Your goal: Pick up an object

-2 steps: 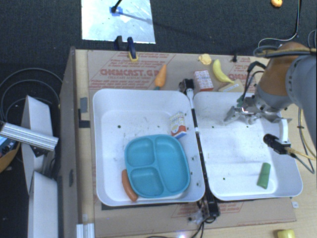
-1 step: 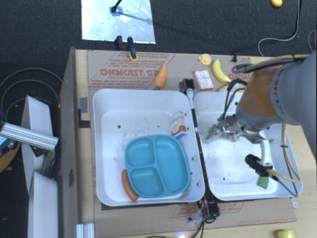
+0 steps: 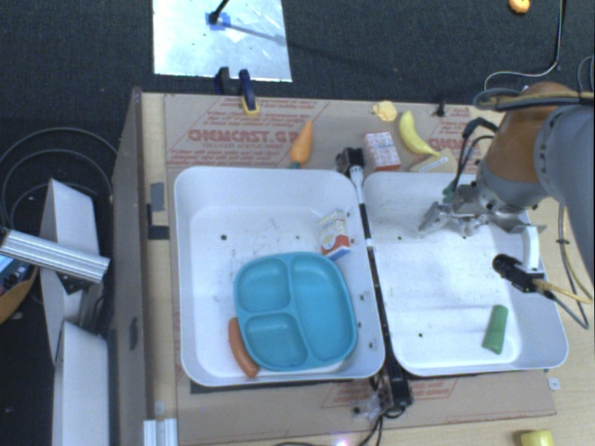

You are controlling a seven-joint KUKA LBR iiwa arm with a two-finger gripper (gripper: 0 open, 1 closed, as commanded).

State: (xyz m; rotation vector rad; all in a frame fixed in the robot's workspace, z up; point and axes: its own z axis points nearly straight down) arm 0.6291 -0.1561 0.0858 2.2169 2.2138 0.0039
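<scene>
While the tabletop (image 3: 232, 128) fills the middle of the frame with its brown printed board, two white bins sit side by side on it. The left bin (image 3: 209, 221) holds a blue divided plate (image 3: 294, 310) in its lower half, an orange sausage-shaped toy (image 3: 242, 347) touching the plate's lower left edge, and a small white-and-red carton (image 3: 334, 233) just above the plate's upper right corner. The right bin (image 3: 548, 342) holds a green cylinder (image 3: 495, 328) near its lower right corner, lying well apart from everything else.

Reaching in from the right edge of the frame, the grey arm (image 3: 567, 156) with its orange band (image 3: 516, 151) hangs over the upper part of the right bin. Its pincer (image 3: 446, 219) points toward the left, low over the bin's bare white floor near the upper wall; whether its fingers are apart or together I cannot tell, and nothing shows between them. A black part with a cable (image 3: 516, 274) juts below the wrist.

Along the upper strip of board beyond the bins lie a carrot (image 3: 301, 143), a small pink-and-white box (image 3: 382, 150), a banana (image 3: 414, 135) and a small yellow piece (image 3: 385, 111). A shiny metal sheet (image 3: 220, 26) lies on the dark floor at upper left, and a small orange ball (image 3: 519, 4) sits at upper right.
</scene>
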